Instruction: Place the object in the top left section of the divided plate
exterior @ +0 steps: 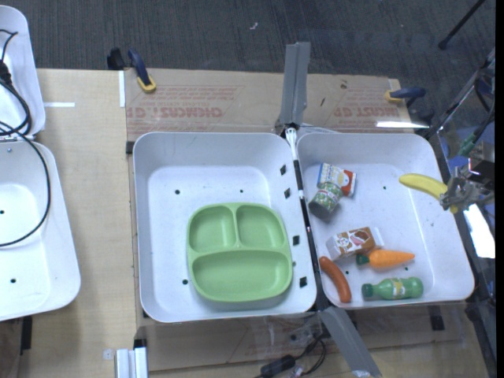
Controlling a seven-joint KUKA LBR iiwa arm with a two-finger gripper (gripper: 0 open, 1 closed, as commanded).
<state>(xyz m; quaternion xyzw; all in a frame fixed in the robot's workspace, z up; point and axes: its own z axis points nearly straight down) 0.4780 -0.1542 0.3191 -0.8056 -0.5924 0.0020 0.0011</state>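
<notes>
Green bottle (392, 289) and sausage (335, 279) lie nearest, low in the right bin (450, 252).
Gripper (457, 193), grip state unclear, sits at the right tip of the banana (424, 184), the likely pick: light, stiff and slick, best taken mid-curve. One carrot (389, 258), can (324, 201) and divided plate (239, 252); two cartons (337, 179) (351, 242).

Clutter around the two bins

Blue clamps sit on the cardboard-topped counter (87, 172) at eleven o'clock (142, 73) and one o'clock (405, 94); a black cable (31, 172) loops over white trays (31, 242) at nine o'clock.
</notes>
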